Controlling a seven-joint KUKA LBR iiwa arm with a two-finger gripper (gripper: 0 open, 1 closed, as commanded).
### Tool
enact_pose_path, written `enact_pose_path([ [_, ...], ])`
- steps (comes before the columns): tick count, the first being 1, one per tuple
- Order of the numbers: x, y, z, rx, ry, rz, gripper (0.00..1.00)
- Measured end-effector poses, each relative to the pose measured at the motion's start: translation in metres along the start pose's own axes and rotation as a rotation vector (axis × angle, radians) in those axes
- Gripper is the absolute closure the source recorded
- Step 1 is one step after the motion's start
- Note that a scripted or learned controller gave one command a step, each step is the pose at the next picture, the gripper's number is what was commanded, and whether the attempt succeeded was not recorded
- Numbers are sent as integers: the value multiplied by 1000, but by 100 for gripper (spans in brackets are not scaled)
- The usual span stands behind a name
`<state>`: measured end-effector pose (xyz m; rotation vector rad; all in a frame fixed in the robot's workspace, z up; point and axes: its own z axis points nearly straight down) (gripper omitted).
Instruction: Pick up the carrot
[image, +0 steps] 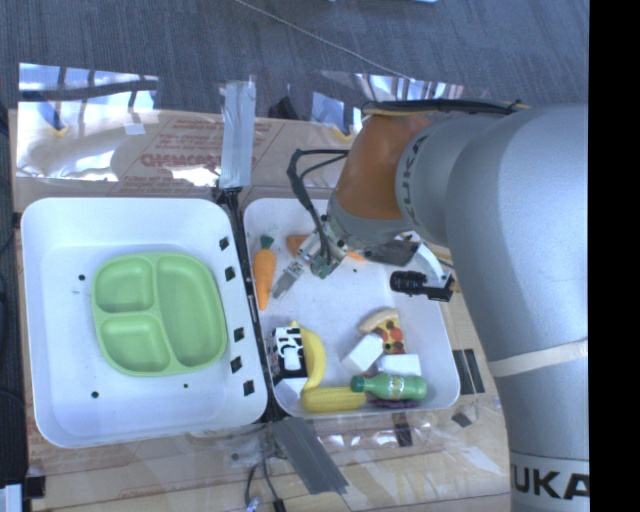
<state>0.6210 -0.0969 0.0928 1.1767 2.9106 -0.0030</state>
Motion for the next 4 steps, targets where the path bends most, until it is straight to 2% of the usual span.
enact_pose_path([
  [1,-17,8,2,12,13,315,0],
  [2,-50,-55,-103,-3,-4,34,0],
  [3,-93,-59,5,2,7,11,0],
  [4,-95,-55,-10,-2,-2,3,100],
])
